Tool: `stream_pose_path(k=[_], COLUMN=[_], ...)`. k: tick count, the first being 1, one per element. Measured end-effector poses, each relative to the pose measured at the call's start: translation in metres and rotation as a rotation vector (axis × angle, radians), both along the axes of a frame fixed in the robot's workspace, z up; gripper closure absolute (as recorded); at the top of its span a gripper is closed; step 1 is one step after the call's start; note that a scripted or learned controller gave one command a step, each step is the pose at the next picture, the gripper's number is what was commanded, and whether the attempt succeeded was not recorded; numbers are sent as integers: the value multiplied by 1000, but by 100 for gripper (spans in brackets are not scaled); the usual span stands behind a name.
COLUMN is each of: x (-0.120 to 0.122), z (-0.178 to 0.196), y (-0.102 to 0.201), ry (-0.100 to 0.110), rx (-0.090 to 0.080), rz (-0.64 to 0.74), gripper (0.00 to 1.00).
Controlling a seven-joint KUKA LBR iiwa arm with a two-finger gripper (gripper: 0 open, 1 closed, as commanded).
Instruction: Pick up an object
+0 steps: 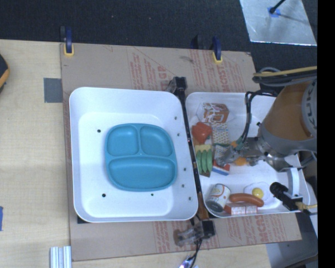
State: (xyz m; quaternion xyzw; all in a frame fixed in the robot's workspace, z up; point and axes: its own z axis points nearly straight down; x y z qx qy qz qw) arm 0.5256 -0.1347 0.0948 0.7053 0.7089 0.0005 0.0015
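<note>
Resting on brown cardboard (128, 66), two white bins (84, 149), wooden bench (22, 161), dark floor (128, 10).

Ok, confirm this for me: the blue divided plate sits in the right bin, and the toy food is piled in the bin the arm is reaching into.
Not quite. The camera view shows the blue divided plate in the left bin, not the right one. The rest stands: the toy food is piled in the right bin, where the arm is reaching in.

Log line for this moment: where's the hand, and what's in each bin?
hand: low in right bin, among toy food | grasp: cannot tell | left bin: blue divided plate | right bin: toy food pile
</note>
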Motion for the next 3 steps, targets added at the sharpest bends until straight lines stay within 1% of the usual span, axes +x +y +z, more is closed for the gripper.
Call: stream_pose_path(k=[1,2,3], x=[61,126,126], z=[0,1,13], y=[14,31,31], ry=[-1,2,-1], rx=[-1,-6,-6], rz=[0,0,3], gripper=[0,0,100])
